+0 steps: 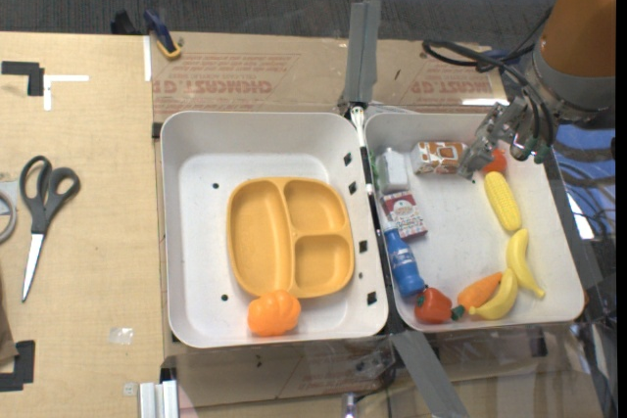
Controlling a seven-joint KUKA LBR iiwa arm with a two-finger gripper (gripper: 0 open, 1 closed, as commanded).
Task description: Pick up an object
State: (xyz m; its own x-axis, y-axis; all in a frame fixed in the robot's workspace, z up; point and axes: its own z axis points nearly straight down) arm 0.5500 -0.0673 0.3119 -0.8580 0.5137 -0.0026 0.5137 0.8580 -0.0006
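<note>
My gripper (493, 150) hangs low over the back right corner of the right bin (560, 240). A small red-orange thing (498, 162) sits right under it, partly hidden. Just in front lies a yellow corn cob (502, 201). A brown snack box (439, 157) is to the gripper's left. Along the bin's right and front sides lie two bananas (525, 263), (499, 301), an orange carrot-like piece (477, 290) and a red pepper (432, 306). By the left wall are a blue bottle (400, 261), a red-and-white packet (405, 215) and a white box (393, 169).
The left bin (186, 210) holds a yellow divided plate (291, 237) and an orange fruit (273, 313) at its front. Scissors (41, 201) lie on the bench far left. Cables (470, 54) run behind the right bin.
</note>
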